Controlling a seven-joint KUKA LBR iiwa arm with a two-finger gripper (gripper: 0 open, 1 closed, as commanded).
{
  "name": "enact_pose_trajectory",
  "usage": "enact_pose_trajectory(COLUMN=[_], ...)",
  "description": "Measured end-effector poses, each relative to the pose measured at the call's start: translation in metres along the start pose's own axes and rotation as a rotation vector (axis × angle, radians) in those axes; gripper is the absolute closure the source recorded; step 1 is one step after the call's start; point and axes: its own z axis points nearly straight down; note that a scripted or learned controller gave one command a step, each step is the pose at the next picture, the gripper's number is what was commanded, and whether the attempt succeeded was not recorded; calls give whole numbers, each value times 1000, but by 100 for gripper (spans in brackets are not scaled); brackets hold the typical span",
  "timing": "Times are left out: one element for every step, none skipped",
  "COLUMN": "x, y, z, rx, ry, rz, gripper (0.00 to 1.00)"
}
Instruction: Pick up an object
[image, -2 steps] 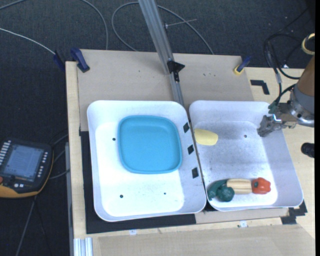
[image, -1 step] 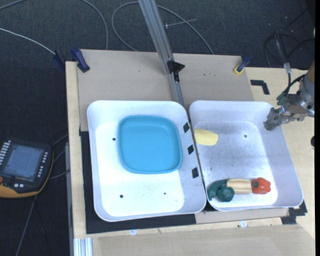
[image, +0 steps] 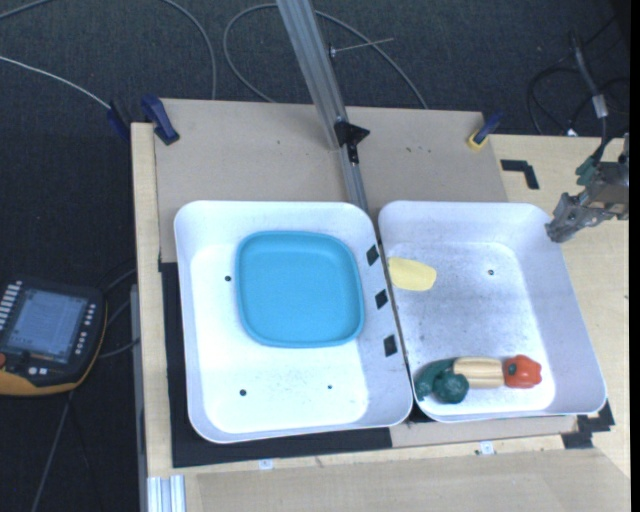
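In the right bin (image: 470, 225) a pale yellow piece (image: 411, 274) lies near the left wall. Along its front wall sit a dark green object (image: 441, 384), a tan cylinder (image: 479, 372) and a red object (image: 522, 371), touching in a row. My gripper (image: 566, 223) hangs at the far right, over the right bin's back right corner, well away from all of them. Nothing shows between its fingers.
The left bin (image: 210, 400) holds a square blue plate (image: 299, 288). A metal pole (image: 320, 75) slants down to the gap between the bins. Blue clamps (image: 158, 118) and a yellow one (image: 486, 128) grip the board's back edge. A handheld pendant (image: 45, 330) lies at the left.
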Motion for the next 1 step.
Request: enact_pose_trajectory(x=[55], y=[-11], z=[11], rx=[4], ry=[2], rz=[-3], gripper=[100])
